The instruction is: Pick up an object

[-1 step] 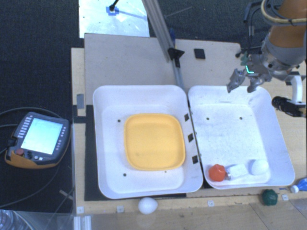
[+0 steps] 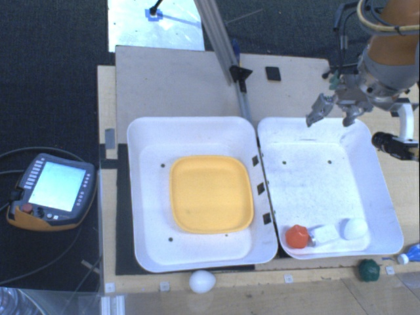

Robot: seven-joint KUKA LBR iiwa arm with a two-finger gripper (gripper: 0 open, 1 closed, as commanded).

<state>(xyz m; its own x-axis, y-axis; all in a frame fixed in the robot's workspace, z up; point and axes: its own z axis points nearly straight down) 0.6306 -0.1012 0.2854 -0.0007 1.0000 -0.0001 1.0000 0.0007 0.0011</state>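
Observation:
My gripper (image 2: 335, 113) hangs above the far edge of the right bin (image 2: 328, 176), its two fingers spread apart with nothing between them. Near that bin's front wall lie a small orange-red ball (image 2: 297, 236), a white blocky piece (image 2: 325, 234) and a white egg-shaped thing (image 2: 355, 229). These three sit well below the gripper in the view, at the opposite side of the bin. In the left bin (image 2: 147, 176) a yellow square plate (image 2: 212, 193) lies flat in the middle.
A white egg (image 2: 202, 281) rests on the bench in front of the left bin. A dark green ball (image 2: 369, 270) and a blue-tipped item (image 2: 412, 254) lie by the right bin's front corner. A teach pendant (image 2: 51, 190) sits far left.

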